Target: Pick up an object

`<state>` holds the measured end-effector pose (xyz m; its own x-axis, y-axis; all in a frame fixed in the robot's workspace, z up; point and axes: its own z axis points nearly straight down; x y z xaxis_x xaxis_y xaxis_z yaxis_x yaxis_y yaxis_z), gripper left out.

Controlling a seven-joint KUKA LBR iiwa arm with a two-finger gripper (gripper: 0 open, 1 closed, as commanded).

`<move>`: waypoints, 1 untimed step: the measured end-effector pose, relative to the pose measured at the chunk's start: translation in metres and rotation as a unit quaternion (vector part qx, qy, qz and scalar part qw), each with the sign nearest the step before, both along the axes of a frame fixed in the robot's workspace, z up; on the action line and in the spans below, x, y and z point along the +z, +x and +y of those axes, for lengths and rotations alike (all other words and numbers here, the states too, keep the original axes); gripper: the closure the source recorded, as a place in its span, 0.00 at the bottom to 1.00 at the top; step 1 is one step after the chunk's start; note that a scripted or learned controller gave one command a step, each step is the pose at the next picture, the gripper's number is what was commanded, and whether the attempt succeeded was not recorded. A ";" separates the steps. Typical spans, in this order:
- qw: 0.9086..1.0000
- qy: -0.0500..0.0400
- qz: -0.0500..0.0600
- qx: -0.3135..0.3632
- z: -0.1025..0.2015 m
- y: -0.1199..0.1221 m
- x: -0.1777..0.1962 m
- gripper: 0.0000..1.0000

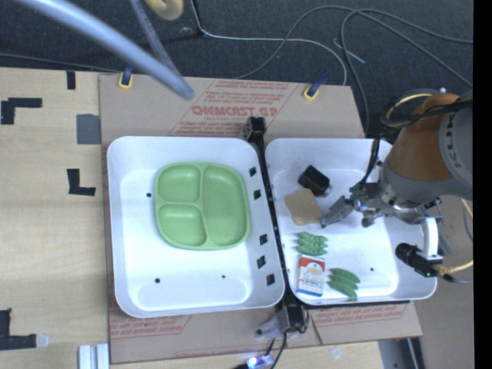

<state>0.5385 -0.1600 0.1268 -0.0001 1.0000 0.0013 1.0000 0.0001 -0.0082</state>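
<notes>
Two shallow white bins sit side by side on a cardboard sheet (231, 102) on the wooden bench (46, 206).

Left bin (127, 283) holds a green divided plate (203, 205), three compartments, lying flat toward the upper middle of the bin.

Right bin (338, 151) holds the loose items. A small black block (314, 179) lies near the upper left, tilted. Just below it lies a tan flat piece (302, 207), looks like a slice of bread or a sponge, can't tell which. Below that, a small green ridged item (312, 243), near the divider. At the bottom, a red and white card or packet (310, 275) lies flat, and just beside it on the right is a green pea pod (344, 281), angled.

The arm (430, 156) comes in from the right, orange band visible above the wrist, over the right side of the right bin. The gripper (344, 210) points left, low over the bin middle, its tip just beside the right edge of the tan piece. Nothing seen between the fingers. Finger spread: cannot tell, the grey parts blur together at this angle.

A grey pole (100, 33) crosses the top left corner, out of focus. Thin cables (361, 37) trail over the dark floor at the top.
</notes>
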 end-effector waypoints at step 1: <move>1.000 -0.002 -0.004 0.001 0.000 0.000 -0.043 0.00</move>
